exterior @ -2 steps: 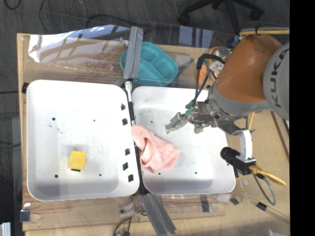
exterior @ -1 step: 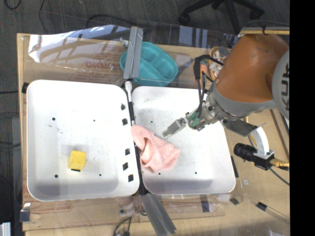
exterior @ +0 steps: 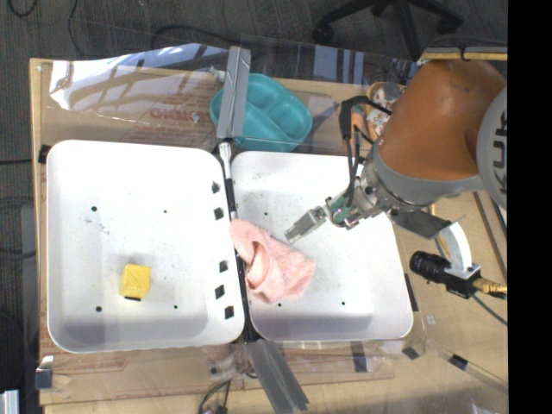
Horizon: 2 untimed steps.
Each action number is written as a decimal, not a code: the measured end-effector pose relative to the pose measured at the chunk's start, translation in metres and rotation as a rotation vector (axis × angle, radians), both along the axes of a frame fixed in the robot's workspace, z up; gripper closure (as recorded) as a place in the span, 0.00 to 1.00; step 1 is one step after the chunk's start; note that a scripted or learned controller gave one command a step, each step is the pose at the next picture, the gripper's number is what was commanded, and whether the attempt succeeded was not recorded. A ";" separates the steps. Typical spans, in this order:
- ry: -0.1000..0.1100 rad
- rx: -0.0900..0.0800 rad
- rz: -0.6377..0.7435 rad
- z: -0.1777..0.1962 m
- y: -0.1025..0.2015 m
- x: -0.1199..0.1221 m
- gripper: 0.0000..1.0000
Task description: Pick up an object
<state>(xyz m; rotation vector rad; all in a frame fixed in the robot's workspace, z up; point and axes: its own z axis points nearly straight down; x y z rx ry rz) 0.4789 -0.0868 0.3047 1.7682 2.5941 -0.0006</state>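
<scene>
Pink cloth (exterior: 272, 270) overlaps right bin's (exterior: 379, 313) left wall, rim hidden.

The right-hand shallow white bin (exterior: 379, 313) has open floor along its far side and near-right corner; a crumpled pink cloth (exterior: 272, 267) fills its near-left part, against the divider. The left-hand white bin (exterior: 69, 171) is nearly all bare floor, broken by a small yellow block (exterior: 136, 281) near its front-left. A teal plastic tray (exterior: 263, 115) sits beyond both.

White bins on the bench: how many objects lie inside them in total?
2. A yellow block lies in the left bin; a pink cloth lies in the right bin, possibly hiding something beneath.
</scene>
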 end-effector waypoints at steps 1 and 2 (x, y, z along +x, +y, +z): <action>0.000 0.000 0.000 0.000 0.000 0.000 0.00; 0.007 0.003 0.155 -0.138 -0.017 -0.003 0.00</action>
